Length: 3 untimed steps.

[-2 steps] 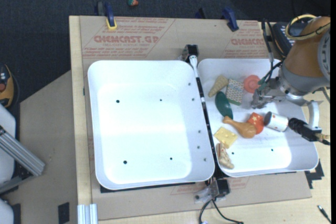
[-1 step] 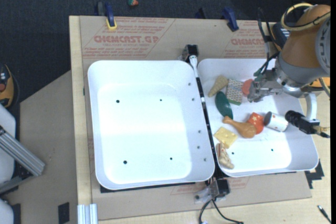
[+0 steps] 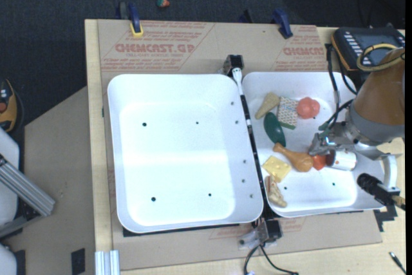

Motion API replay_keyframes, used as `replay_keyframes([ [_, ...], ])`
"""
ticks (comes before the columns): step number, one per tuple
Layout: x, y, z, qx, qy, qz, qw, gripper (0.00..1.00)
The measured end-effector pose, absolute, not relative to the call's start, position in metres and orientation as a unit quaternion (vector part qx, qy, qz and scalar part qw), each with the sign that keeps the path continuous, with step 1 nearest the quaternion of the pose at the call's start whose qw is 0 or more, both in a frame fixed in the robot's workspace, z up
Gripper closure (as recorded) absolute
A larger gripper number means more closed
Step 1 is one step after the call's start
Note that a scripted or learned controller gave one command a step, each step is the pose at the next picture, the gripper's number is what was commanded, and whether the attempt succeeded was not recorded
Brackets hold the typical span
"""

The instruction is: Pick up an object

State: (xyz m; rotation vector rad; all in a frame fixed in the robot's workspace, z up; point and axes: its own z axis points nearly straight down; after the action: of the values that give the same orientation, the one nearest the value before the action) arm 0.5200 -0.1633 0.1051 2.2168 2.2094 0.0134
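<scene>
Smooth orange-banded arm (image 3: 380, 100) above glossy bin (image 3: 322, 203)

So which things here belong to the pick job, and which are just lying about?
Job:
gripper
right bin
orange drumstick toy
green toy
pink ball
yellow block

Lying about:
left bin
blue clamps
handheld controller

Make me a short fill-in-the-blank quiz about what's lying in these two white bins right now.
1. All the objects lie in the ____ bin.
2. The round red ball touches a checkered ____ piece.
3. The dark ____ object lies beside the tan wedge.
4. The gripper hovers near the orange-brown drumstick, over the ____ bin.

Missing words: right; red-and-white; green; right
</scene>
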Motion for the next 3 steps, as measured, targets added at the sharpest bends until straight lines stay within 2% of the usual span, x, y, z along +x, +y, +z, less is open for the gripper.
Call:
replay_keyframes([
  [1, 0.549, -0.138, 0.094, 0.707, 0.707, 0.0027, 0.011, 1.00],
  [2, 0.520, -0.158, 0.104, 0.708, 0.707, 0.0037, 0.006, 1.00],
  [3, 0.486, -0.212, 0.098, 0.708, 0.706, 0.0070, 0.010, 1.00],
])
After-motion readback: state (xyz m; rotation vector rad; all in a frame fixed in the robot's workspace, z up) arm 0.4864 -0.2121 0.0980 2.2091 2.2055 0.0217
